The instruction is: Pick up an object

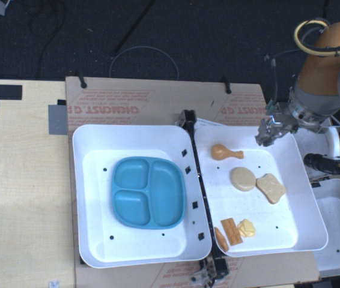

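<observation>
Hovers at right bin's (290, 161) far rim, pincer (267, 134) grip unreadable, drumstick (225, 153) just left-below, long axis lying left-right.

Wooden bench (20, 179), cardboard sheet (158, 101) on it, two white bins (92, 138) atop

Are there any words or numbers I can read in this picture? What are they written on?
"CHEMCAST GP": red letters, upside down from here, on the brown cardboard sheet behind the two white bins; I'm fairly sure of it but not certain.
The same red print repeats further right on that sheet and along its front edge, too cut off or blurred to read.
The blue plate and the toy food carry no words.
</observation>
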`<state>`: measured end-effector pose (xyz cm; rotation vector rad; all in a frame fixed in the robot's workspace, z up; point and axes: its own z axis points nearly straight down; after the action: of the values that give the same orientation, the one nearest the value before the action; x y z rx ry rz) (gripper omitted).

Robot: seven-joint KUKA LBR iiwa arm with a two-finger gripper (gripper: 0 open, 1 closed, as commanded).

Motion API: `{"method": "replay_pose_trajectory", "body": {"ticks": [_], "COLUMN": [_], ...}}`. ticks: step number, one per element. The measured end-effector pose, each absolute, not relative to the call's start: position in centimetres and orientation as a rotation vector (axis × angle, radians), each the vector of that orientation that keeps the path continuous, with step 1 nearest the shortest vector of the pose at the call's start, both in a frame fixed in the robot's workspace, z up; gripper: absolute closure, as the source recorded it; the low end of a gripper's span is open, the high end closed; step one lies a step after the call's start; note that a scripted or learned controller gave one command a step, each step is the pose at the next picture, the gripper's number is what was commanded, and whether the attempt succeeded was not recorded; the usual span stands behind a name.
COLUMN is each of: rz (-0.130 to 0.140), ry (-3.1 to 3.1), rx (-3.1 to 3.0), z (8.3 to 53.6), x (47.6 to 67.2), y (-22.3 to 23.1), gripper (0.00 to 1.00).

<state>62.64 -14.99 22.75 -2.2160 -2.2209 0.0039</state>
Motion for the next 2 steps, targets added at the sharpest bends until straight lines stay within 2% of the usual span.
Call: {"method": "replay_pose_trajectory", "body": {"ticks": [2], "rz": [0.004], "ry": [-2.221], "rx": [-2.213], "z": [21.0], "x": [60.0], "y": [-4.5], "gripper": [1.0]}}
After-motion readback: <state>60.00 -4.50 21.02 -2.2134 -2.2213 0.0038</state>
